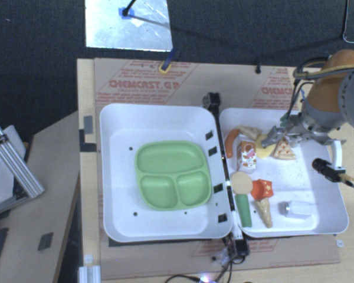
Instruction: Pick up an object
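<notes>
Object nearest the gripper (275, 135): a pizza slice toy (285, 151), lying flat in the right bin (333, 217), just beside the gripper.
Handling: it is judged light, stiff, thin and smooth; a hold across its narrow sides is advised.
Jaws: their state cannot be told.
Around the slice: a yellow piece (264, 141) touches it; a small carton (246, 156) and an orange sausage (230, 139) are near.
Obstruction: crowding by the yellow piece is judged likely.
Left of the slice: a green divided plate (171, 174) is held in the left bin (121, 217).
</notes>
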Tool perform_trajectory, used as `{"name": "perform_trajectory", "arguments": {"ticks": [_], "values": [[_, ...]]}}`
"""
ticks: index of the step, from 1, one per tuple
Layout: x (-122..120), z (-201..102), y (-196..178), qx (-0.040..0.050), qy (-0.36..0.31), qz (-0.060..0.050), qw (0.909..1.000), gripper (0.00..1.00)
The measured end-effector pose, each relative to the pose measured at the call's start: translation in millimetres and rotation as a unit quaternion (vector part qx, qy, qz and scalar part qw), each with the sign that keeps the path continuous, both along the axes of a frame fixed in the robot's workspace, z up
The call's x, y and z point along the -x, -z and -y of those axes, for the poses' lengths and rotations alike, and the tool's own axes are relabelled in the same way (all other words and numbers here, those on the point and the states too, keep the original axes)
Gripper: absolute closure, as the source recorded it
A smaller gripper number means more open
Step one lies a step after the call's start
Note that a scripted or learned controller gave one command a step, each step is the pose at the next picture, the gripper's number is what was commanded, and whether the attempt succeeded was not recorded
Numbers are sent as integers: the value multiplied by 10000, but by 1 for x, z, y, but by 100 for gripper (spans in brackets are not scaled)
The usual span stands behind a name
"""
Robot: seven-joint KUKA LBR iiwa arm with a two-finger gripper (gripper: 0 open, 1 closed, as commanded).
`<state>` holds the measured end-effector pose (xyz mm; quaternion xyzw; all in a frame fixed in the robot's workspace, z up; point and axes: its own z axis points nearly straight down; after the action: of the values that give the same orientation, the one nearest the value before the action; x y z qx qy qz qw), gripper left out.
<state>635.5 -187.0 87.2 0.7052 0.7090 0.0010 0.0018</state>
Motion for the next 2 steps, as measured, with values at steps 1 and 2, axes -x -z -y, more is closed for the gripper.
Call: {"name": "perform_trajectory", "arguments": {"ticks": [1,2], "values": [[-2,0,-13,10,-7,39,10000,100],[-8,-9,-69,2,-3,14,10000,100]]}}
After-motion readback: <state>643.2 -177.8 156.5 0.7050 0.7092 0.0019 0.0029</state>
